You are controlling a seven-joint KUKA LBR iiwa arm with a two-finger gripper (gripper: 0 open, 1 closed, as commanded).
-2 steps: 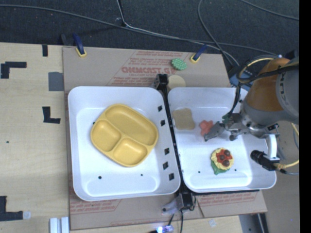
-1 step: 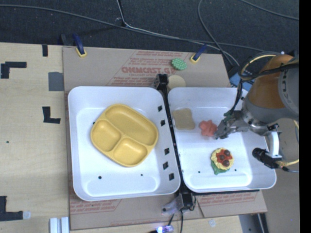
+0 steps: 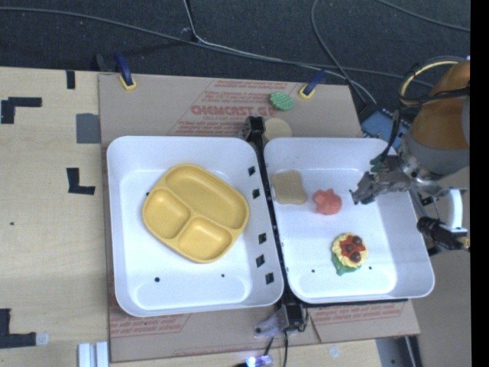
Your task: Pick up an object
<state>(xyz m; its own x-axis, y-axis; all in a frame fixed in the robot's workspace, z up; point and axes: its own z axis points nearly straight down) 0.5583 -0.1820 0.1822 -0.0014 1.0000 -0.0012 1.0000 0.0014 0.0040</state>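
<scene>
Two white bins on the table: the left bin (image 3: 130, 281) holds a yellow divided tray (image 3: 195, 212), the right bin (image 3: 405, 281) a tan piece (image 3: 289, 187), a red object (image 3: 328, 201) and a yellow-and-red toy (image 3: 348, 253). The gripper (image 3: 365, 192) hangs at the right bin's far right, and whether its fingers are apart cannot be told. The red object lies nearest, just to the gripper's left in this view.

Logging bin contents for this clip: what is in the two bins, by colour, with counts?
Yellow: 1, divided plate, left bin
Tan: 1, flat piece, right bin
Red: 1, lump, right bin
Yellow, red and green: 1, toy, right bin
Total: 4
</scene>
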